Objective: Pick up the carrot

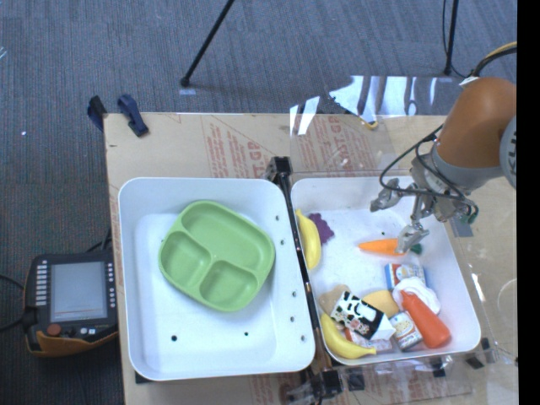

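The carrot (379, 246), orange with a green leafy end pointing right, lies on the floor of the right bin (337, 199) in its upper middle. My gripper (412, 238) hangs down at the carrot's green end, touching or nearly touching it. The grey wrist with its orange band (477, 125) reaches in from the upper right. The carrot looks to be resting on the bin floor, not lifted.
A green divided plate (217, 256) sits in the left bin (135, 310). The right bin also holds a banana (309, 239) and purple grapes (321, 226) by its left wall. A second banana (346, 341), a cow-patterned toy (354, 310) and a red bottle (426, 323) crowd its front.
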`<state>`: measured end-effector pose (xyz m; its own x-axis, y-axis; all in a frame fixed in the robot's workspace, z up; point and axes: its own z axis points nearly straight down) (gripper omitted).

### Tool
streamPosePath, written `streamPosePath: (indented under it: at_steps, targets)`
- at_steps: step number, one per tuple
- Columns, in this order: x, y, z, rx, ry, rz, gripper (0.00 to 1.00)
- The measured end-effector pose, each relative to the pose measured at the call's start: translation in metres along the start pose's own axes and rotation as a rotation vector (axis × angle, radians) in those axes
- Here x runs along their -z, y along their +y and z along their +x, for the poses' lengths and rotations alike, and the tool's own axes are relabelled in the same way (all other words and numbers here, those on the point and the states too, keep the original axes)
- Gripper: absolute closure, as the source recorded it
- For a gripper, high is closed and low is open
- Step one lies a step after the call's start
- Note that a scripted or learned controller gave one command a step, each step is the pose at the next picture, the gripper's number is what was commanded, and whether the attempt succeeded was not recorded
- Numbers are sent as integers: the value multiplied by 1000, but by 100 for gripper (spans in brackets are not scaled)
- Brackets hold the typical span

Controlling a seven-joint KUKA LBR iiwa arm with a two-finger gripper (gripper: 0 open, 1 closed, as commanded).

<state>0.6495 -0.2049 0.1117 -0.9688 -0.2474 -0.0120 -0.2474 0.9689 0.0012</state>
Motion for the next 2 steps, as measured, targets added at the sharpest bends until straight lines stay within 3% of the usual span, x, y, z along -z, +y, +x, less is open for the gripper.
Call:
streamPosePath:
  at_steps: [1, 2]
  targets:
    - [-24, 67, 37, 153, 10, -4, 0]
    - [-24, 45, 51, -138, 12, -1, 0]
